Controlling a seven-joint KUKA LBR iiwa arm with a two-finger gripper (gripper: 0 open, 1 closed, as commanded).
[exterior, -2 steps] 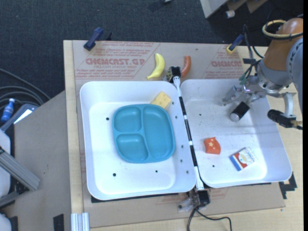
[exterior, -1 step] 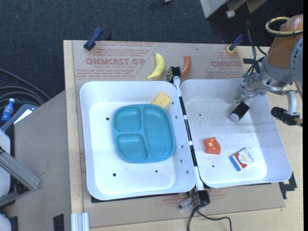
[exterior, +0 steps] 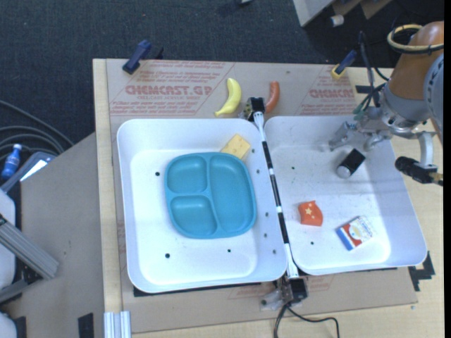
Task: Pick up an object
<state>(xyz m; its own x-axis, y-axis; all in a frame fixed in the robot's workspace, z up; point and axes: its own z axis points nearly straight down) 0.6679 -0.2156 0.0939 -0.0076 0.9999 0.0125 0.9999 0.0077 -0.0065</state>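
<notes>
My gripper (exterior: 356,141) hangs over the far part of the right bin (exterior: 394,189), its grey fingers spread apart and open, with nothing between them. A black cylinder (exterior: 349,163) lies on the bin floor just in front of the gripper. Nearer the front of the same bin are a small red object (exterior: 310,213) and a blue, white and red packet (exterior: 354,232). The left bin (exterior: 141,210) holds a blue divided plate (exterior: 210,193) and a yellow block (exterior: 236,146) at the plate's far edge.
A yellow banana (exterior: 230,97) and an orange-red sausage shape (exterior: 272,96) lie on the board behind the bins. Blue clamps (exterior: 136,56) sit at the board's far corners. The divider (exterior: 271,189) runs between the two bins. Cables trail at the left.
</notes>
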